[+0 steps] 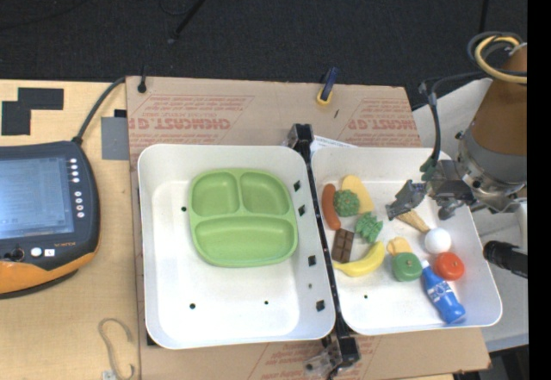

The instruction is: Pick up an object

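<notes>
The right bin (482, 309) holds several toy foods: a sausage (330, 207), two broccoli pieces (347, 202) (370, 227), a chocolate bar (343, 245), a banana (362, 263), a green apple (406, 267), a white ball (438, 240), a red tomato (449, 265), a blue bottle (443, 298) and a waffle cone (414, 220). My gripper (428, 200) hangs over the bin's upper right part, just above the cone and the ball. It looks open, with nothing between its fingers.
The left bin (164, 301) carries a green divided plate (244, 217). A teach pendant (39, 206) lies on the bench at far left. A blue and yellow clamp (326, 87) sits at the cardboard's back edge. The arm's orange band (508, 107) stands at right.
</notes>
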Tool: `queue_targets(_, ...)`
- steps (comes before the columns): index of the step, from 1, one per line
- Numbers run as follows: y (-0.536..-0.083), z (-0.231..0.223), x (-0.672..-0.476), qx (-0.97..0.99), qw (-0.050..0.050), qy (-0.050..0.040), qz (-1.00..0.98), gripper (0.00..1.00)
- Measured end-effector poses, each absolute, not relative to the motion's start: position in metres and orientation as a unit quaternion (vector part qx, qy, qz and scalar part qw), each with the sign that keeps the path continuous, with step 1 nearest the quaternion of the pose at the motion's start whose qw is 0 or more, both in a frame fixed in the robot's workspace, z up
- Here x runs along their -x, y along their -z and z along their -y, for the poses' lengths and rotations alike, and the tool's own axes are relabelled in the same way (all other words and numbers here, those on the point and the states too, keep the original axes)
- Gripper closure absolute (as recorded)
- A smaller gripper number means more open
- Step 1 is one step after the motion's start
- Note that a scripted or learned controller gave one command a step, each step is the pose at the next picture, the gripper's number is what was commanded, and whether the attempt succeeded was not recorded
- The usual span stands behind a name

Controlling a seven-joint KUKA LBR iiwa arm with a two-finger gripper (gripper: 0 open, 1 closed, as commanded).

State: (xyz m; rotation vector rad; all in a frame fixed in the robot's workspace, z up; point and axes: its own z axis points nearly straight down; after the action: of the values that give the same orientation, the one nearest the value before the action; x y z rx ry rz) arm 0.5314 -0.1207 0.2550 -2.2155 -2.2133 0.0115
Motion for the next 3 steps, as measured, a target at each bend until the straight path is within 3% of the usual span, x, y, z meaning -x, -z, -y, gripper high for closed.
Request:
queue_targets(1,-0.26,0.121,-0.533,0.707,0.001,-0.0005,0.707,0.0)
queue_targets(3,-0.143,0.131,-0.534,0.707,0.005,-0.0027,0.707,0.0)
